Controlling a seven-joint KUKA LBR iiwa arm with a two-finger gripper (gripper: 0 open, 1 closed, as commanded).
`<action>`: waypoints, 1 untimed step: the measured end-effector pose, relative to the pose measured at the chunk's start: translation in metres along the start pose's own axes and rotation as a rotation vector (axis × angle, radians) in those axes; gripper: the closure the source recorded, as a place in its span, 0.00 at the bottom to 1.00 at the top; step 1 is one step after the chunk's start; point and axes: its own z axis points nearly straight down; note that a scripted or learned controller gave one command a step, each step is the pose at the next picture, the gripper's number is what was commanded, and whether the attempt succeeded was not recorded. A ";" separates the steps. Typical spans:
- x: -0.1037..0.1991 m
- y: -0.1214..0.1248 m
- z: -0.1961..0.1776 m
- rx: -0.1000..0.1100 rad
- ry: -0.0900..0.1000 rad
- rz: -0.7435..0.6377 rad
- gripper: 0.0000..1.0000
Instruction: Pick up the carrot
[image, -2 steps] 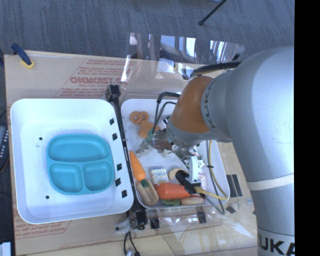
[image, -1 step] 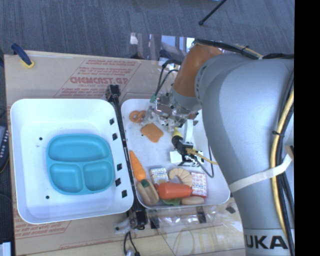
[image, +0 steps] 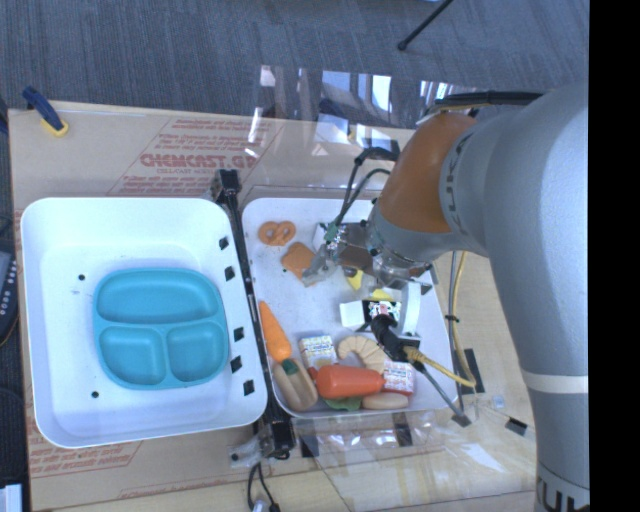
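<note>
Gripper (image: 328, 258) grip state can't tell. Carrot (image: 275, 335) hugs the bin (image: 305, 305) wall, so best approached from its open side.

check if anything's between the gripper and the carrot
Nothing visible does. Bare floor of the bin lies between the gripper and the carrot. The carrot rests along the bin's left wall, which may crowd a grasp.
</note>
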 end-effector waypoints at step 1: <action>0.004 -0.034 0.077 0.005 0.000 0.013 0.00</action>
